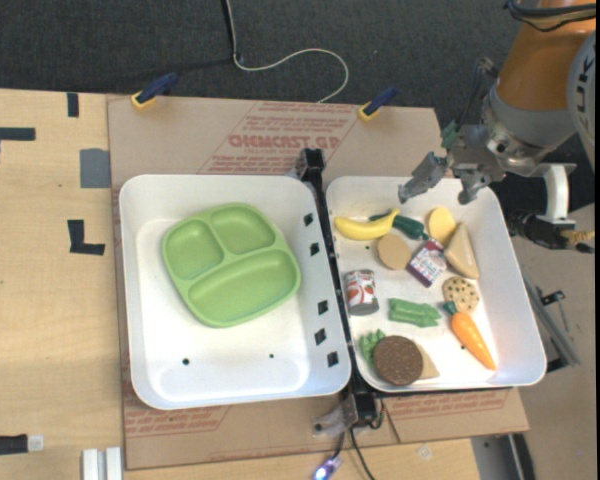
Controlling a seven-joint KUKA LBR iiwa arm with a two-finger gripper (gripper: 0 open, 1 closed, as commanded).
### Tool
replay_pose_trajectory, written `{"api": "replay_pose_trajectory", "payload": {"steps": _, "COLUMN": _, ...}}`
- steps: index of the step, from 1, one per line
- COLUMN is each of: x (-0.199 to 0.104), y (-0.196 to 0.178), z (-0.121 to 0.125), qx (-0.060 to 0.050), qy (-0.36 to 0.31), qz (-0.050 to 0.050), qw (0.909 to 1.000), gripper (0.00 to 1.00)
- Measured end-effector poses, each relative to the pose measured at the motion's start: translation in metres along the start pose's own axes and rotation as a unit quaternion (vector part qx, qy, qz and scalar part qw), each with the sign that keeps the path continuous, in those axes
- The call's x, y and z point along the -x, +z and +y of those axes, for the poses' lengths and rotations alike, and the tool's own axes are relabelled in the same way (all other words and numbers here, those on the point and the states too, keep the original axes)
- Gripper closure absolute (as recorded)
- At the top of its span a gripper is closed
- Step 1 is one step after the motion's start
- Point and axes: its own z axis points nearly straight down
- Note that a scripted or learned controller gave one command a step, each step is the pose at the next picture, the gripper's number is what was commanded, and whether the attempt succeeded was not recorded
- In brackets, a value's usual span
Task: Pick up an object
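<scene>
Your arm leans in from the right, its gripper hovering over the right bin's far edge, fingers spread and empty, just above the banana.

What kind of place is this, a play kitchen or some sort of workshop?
Probably a robot test lab. A grey and orange arm's hand hangs over a white bin of toy food, like a banana, and cardboard is clamped on the bench.
</scene>
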Motion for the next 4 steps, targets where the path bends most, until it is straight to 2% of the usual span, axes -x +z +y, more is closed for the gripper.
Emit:
{"api": "replay_pose_trajectory", "payload": {"steps": 1, "x": -0.063, "y": -0.136, "z": -0.061, "qx": 0.004, "qy": -0.003, "qz": 0.0, "qw": 1.0, "gripper": 0.0}}
{"api": "replay_pose_trajectory", "payload": {"steps": 2, "x": -0.06, "y": -0.14, "z": -0.059, "qx": 0.0, "qy": -0.001, "qz": -0.001, "qw": 1.0, "gripper": 1.0}}
{"api": "replay_pose_trajectory", "payload": {"steps": 3, "x": -0.14, "y": -0.146, "z": -0.074, "qx": 0.0, "qy": -0.003, "qz": 0.001, "qw": 1.0, "gripper": 1.0}}
{"api": "replay_pose_trajectory", "payload": {"steps": 4, "x": -0.132, "y": -0.145, "z": -0.105, "qx": -0.001, "qy": 0.0, "qz": 0.0, "qw": 1.0, "gripper": 1.0}}
